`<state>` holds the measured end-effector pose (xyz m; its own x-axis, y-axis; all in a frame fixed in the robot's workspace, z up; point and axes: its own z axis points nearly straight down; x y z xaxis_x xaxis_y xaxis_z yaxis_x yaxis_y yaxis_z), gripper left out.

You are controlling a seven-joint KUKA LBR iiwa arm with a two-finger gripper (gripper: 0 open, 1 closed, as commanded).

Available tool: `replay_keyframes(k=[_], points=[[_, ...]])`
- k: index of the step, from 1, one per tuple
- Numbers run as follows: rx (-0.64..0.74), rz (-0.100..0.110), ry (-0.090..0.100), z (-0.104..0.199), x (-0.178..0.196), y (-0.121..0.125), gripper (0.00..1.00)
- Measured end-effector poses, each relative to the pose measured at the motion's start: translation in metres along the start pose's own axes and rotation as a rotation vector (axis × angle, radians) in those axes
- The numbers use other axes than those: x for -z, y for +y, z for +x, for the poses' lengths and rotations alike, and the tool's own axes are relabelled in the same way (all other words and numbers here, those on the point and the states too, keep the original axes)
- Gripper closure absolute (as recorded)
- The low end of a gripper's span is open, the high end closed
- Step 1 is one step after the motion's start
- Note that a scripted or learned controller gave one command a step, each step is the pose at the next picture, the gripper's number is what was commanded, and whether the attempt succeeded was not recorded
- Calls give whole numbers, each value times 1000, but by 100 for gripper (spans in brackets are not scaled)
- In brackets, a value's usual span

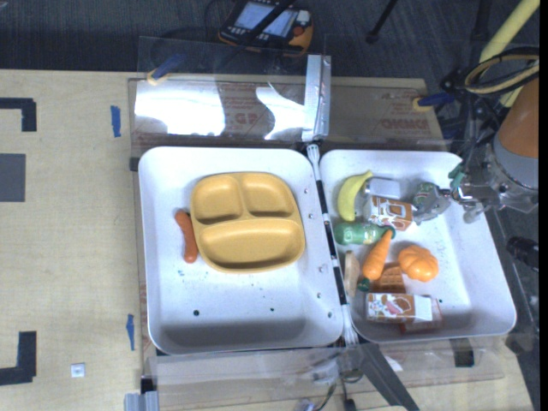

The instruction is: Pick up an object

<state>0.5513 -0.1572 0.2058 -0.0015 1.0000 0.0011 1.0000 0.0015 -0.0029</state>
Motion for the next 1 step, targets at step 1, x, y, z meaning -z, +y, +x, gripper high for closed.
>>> replay_keyframes(k=[1], points=[[-18, -4, -2, 53, -98, 58, 0]])
